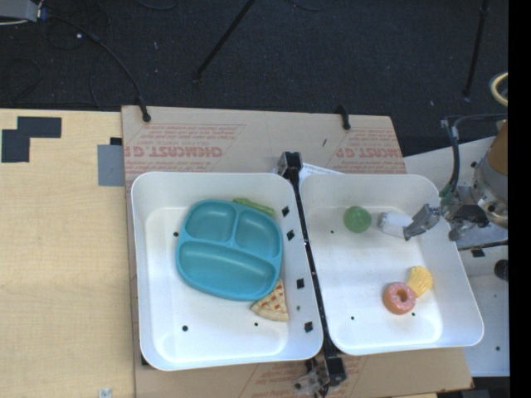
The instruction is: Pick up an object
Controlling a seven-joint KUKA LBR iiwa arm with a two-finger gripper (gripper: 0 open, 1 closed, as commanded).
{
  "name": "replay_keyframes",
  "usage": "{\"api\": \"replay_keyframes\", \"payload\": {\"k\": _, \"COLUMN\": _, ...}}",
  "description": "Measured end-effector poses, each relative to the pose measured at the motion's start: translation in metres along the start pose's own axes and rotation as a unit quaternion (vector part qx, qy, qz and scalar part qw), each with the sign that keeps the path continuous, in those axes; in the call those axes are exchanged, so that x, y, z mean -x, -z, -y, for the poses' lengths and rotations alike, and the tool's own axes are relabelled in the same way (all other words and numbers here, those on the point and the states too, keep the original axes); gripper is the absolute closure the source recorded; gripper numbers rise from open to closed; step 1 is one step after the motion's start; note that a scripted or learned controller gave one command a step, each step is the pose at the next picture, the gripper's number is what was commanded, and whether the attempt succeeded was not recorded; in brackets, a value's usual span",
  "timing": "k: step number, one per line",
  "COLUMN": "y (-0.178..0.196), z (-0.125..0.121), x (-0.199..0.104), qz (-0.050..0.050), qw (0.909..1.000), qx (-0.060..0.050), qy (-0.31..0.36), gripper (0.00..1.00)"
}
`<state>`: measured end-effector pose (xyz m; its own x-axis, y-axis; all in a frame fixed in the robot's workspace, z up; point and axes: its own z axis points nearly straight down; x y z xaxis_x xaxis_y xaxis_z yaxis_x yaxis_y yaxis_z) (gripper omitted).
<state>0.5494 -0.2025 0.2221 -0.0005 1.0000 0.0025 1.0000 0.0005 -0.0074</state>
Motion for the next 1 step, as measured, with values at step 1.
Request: {"api": "replay_keyframes", "payload": {"k": 1, "y": -0.0516, "z": -0.0045, "x": 0.0082, "qz": 0.0, "qw": 1.0, "qx": 0.0, "qy": 0.0, "gripper": 0.0}}
